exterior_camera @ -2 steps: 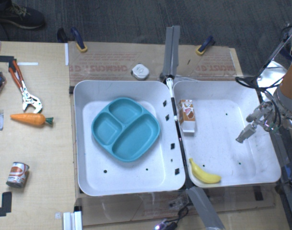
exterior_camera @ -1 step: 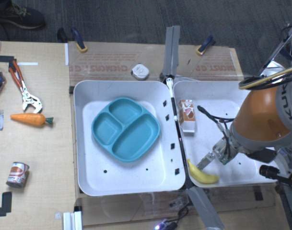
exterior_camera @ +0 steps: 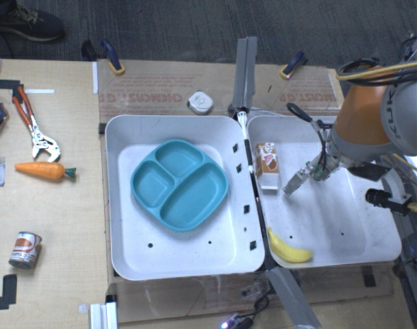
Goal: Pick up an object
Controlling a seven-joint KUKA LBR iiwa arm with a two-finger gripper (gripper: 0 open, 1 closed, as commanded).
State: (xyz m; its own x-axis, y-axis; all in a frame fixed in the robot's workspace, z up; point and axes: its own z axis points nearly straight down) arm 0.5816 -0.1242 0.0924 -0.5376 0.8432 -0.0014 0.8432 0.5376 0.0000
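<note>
In the right bin (exterior_camera: 345, 249) a small brown and white carton (exterior_camera: 266, 164) lies against the left wall. A yellow banana (exterior_camera: 288, 250) rests at the bin's near left corner. My gripper (exterior_camera: 295, 182) hangs low over the bin floor, just right of the carton and a little apart from it, with nothing seen in its grasp. The grey arm with its orange band (exterior_camera: 362, 118) comes in from the right above the bin.
The left bin (exterior_camera: 126, 252) holds a blue divided plate (exterior_camera: 180, 184). On the bench to the left lie a carrot (exterior_camera: 42, 171), a wrench with red handles (exterior_camera: 31, 125) and a small can (exterior_camera: 24, 248). A tape measure (exterior_camera: 200, 102) sits behind the bins.
</note>
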